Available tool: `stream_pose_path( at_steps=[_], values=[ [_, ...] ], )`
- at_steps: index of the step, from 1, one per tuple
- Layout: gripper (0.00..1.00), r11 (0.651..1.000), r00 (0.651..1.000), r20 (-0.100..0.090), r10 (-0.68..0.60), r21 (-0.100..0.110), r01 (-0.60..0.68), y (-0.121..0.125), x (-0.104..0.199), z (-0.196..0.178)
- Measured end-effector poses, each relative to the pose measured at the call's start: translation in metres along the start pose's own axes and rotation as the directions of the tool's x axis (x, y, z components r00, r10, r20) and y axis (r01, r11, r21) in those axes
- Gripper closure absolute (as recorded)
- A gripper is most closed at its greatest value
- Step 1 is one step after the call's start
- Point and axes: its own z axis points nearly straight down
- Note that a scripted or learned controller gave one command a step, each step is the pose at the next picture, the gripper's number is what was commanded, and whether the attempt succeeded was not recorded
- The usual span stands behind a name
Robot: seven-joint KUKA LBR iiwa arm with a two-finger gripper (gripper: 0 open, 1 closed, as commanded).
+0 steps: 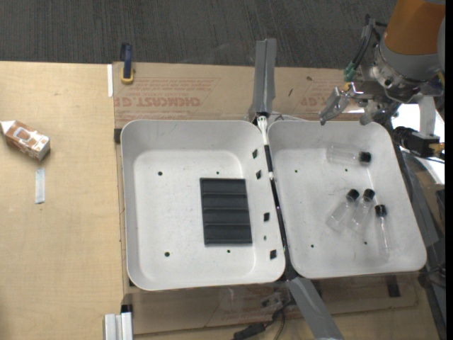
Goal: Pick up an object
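Observation:
Several clear vials with black caps lie in the right bin (311, 246): one vial (347, 156) near the bin's far side, and a cluster of three (357, 207) toward its right. A flat black ribbed block (226, 212) rests in the middle of the left bin (141, 211). My gripper (350, 110) hangs above the far edge of the right bin, up and behind the vials. Its two fingers are spread apart with nothing between them.
A small printed carton (27, 140) and a pale strip (39, 187) lie on the wooden bench at the left. A blue and yellow clamp (127, 64) sits at the cardboard's far left corner. A grey post (265, 76) rises between the bins.

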Motion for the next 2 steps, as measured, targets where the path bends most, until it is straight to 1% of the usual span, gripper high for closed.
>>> stream_pose_path(
  at_steps=[1,2],
  values=[
    [0.0,1.0,1.0,0.0,-0.021,0.0,0.021,-0.009,-0.085,0.04],
    [0.0,0.993,0.993,0.0,-0.116,-0.002,0.116,-0.011,-0.127,0.137]
  ],
)
